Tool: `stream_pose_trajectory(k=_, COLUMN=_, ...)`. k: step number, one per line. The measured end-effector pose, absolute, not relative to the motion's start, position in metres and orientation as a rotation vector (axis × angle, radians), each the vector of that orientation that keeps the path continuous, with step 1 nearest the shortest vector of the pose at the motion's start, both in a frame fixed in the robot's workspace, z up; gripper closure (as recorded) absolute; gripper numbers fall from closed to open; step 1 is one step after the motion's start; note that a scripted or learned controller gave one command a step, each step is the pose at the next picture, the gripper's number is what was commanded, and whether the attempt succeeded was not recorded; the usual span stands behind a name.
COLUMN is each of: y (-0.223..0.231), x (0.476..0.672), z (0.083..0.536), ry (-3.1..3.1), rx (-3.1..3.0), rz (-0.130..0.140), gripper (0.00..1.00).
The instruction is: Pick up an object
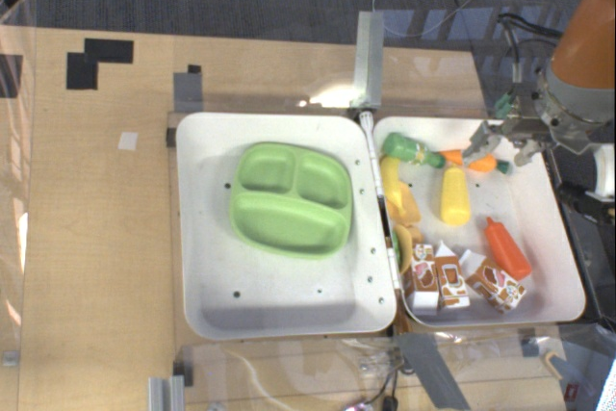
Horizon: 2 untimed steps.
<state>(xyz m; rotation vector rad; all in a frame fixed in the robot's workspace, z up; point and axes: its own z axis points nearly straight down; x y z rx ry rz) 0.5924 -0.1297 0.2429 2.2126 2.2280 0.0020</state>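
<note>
Along right bin's front, brown-and-white cartons (443, 282), printing too small to read

Grey arm (582, 96) with a rounded orange band (587, 38) above the wrist; below it, a pale metal gripper (502, 147) with dark cabling.
</note>
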Motion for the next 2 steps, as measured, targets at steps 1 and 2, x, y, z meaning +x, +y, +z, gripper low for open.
stream_pose_trajectory(k=1, y=-0.1289, x=0.5946, z=0.2527, ry=2.232, rx=2.206, rz=0.005, gripper=1.00)
stream_pose_trajectory(k=2, y=-0.1289, x=0.5946, z=0.2527, ry=2.231, rx=2.207, rz=0.005, gripper=0.00)
